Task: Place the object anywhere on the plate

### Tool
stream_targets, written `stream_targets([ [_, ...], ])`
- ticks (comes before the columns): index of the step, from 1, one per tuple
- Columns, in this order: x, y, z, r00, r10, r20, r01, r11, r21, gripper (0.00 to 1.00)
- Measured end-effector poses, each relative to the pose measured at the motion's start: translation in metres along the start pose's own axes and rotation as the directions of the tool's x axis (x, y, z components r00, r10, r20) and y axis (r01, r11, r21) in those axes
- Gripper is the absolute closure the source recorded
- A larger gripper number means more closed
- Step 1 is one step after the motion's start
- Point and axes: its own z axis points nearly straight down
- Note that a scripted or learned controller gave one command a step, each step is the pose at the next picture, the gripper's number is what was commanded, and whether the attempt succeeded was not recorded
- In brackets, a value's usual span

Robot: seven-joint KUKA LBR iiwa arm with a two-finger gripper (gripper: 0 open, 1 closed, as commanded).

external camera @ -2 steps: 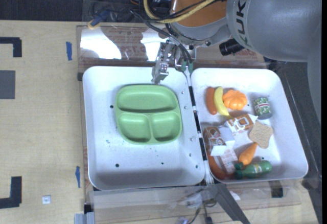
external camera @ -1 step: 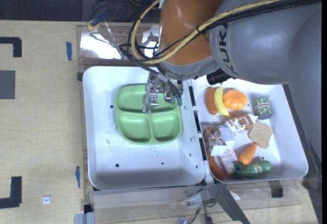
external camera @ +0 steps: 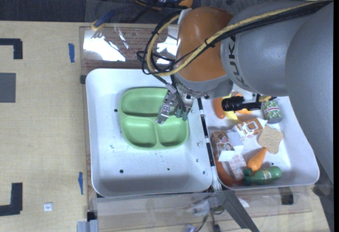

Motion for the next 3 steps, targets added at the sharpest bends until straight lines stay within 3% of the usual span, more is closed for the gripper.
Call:
stream_targets([
  [1, -0.038, 0.041, 0.006, 0.981, -0.192, 0.007, 0.192, 0.981, -0.003, 1.0],
  [2, -0.087, 0.008, -0.017, 0.911, -0.412, 0.01, 0.412, 0.911, -0.002, 1.0],
  [3, -0.029, -0.01, -0.032, 1.0, 0.005, 0.001, -0.005, 1.0, -0.001, 1.0],
])
